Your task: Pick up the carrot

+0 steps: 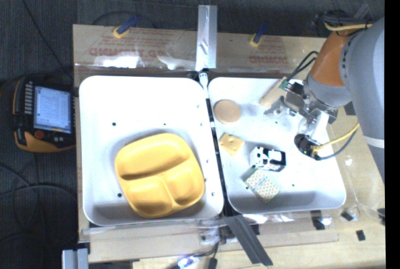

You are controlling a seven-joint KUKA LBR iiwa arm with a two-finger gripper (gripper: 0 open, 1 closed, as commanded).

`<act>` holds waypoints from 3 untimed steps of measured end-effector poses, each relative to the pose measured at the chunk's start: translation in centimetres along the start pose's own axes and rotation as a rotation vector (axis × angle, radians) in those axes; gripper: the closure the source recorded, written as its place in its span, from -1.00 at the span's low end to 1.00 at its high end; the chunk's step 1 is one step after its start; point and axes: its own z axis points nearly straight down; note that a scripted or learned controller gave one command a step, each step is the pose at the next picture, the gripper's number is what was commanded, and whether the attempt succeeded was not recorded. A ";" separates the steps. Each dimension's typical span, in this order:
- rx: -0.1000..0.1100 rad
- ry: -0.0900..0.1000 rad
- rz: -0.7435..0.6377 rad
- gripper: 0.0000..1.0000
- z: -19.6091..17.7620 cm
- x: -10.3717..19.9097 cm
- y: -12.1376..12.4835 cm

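Yellow tray (160, 172) — left bin (100, 99)

Yellow plastic divided tray (160, 172) in left white bin (100, 99); right white bin (325, 189) w/ round tan disc (227, 111) nr its top-left corner, grey arm's gripper (289, 101) above.

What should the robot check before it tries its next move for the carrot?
1. Carrot found: cannot tell. Nothing in the right bin plainly looks like one.
2. Gripper over the right bin: ok, near its back wall.
3. Gripper already holding something: cannot tell.
4. Round tan disc apart from the gripper: ok.
5. Yellow tray out of the way: ok, it lies in the left bin.
6. Black cable loop near the wrist free of the toys: ok; it hangs beside the black-and-white toy, apart from it.
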 end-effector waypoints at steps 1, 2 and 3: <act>0.002 -0.004 -0.002 1.00 -0.8 0.0 -0.1; -0.003 -0.001 0.101 1.00 -11.2 -1.4 4.0; -0.004 -0.002 -0.063 1.00 -15.3 0.2 7.6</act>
